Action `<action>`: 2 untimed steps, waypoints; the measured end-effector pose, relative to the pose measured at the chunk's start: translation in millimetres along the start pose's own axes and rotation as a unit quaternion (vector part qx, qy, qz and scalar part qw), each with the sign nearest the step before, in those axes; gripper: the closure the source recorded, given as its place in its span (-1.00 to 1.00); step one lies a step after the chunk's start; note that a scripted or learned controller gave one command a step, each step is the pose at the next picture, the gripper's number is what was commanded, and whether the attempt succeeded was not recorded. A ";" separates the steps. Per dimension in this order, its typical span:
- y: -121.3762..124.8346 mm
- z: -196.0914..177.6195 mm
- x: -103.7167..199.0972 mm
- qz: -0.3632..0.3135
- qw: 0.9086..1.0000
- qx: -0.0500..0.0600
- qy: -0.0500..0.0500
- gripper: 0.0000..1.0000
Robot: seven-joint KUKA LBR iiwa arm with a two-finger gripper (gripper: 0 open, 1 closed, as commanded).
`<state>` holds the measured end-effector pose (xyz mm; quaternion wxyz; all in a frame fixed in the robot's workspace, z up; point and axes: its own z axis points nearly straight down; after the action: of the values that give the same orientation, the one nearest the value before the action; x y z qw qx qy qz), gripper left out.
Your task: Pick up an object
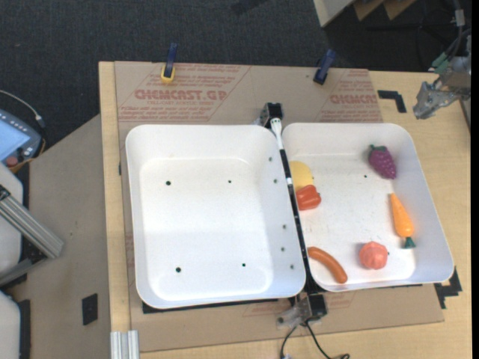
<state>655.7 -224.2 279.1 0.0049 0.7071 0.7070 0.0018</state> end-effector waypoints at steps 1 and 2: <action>0.5 -6.6 0.7 -0.001 1.000 0.001 0.000 1.00; 1.3 -17.4 0.7 -0.002 1.000 -0.001 -0.002 1.00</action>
<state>656.9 -223.4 296.5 0.0068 0.7060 0.7082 0.0012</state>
